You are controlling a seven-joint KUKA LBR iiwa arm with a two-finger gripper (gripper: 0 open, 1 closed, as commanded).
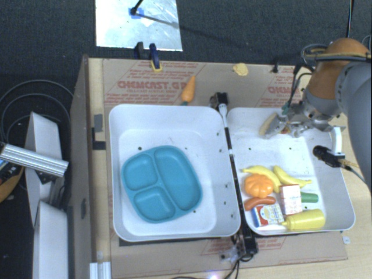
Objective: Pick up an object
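Claw (pixel 286 125): positioned low over the right bin (pixel 343 182), close to its far edge and nearer the wall it shares with the left bin (pixel 119 156). The wrist and its fittings block my line of sight, so I cannot tell how far the claw is open, nor whether it has hold of anything.

Floor under the claw: bare white, as far as I can judge.

Candidate objects: all heaped along the near edge of the right bin, well apart from the claw. Noted are two bananas (pixel 263 172), an orange pumpkin (pixel 258 185) touching them, a red sausage (pixel 260 202), a white carton (pixel 290 199), a flat packet (pixel 269 215) and a yellow bottle (pixel 304 220) in the near right corner.

Left bin: a blue divided plate (pixel 161 183) near its middle.

Outside the bins: a carrot (pixel 188 89) on the bench beyond the left bin's far edge.

Risks, in my judgement:
- A closure where the claw now stands would likely catch nothing, since the goods sit at the opposite edge.
- The heap is tightly packed, so a descent into it may pinch two items or push one aside.
- The bananas and pumpkin are rounded and could slip out.
- Items against the near wall leave little room for a clean approach.
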